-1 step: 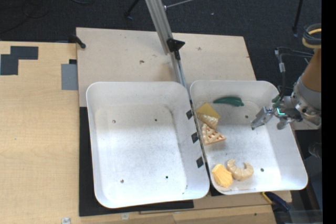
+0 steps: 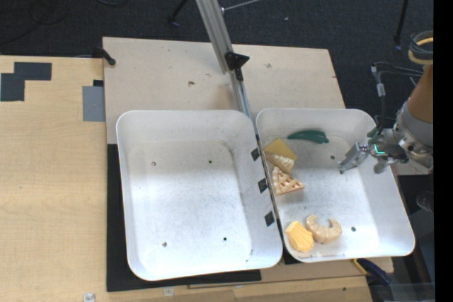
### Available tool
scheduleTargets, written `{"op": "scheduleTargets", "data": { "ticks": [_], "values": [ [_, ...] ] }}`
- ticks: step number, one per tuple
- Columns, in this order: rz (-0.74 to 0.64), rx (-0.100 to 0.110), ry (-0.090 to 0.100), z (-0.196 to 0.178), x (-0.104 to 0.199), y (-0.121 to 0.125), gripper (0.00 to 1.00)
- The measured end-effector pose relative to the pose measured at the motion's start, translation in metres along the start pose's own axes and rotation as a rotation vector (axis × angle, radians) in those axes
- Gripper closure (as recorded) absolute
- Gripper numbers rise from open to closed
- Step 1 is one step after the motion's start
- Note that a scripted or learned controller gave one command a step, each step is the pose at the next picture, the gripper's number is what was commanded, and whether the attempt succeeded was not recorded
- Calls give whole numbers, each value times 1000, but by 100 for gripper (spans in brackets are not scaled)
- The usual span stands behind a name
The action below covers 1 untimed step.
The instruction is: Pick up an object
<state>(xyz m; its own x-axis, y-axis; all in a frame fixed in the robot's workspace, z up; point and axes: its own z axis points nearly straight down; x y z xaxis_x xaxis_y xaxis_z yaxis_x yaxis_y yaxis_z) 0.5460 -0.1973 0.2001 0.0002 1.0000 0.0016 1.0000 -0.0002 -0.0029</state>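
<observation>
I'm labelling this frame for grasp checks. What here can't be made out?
- Claw: too small and blurred to tell its finger state.
- Arm: cut off by the camera view's right edge.
- Tan pieces by the right bin divider: overlapping, outlines unclear.
- Green object: too small to identify.

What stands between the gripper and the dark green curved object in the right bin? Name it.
Nothing visible does. The gripper hangs over the right white bin near its right wall, and the dark green curved object lies to its left, toward the far wall. Bare bin floor separates them; the yellow and tan pieces lie nearer the divider.
</observation>
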Motion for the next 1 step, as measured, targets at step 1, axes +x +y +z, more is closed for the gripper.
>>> {"op": "scheduleTargets", "data": {
  "ticks": [1],
  "values": [
    [0,5,1,45,2,-7,0]
  ]
}}
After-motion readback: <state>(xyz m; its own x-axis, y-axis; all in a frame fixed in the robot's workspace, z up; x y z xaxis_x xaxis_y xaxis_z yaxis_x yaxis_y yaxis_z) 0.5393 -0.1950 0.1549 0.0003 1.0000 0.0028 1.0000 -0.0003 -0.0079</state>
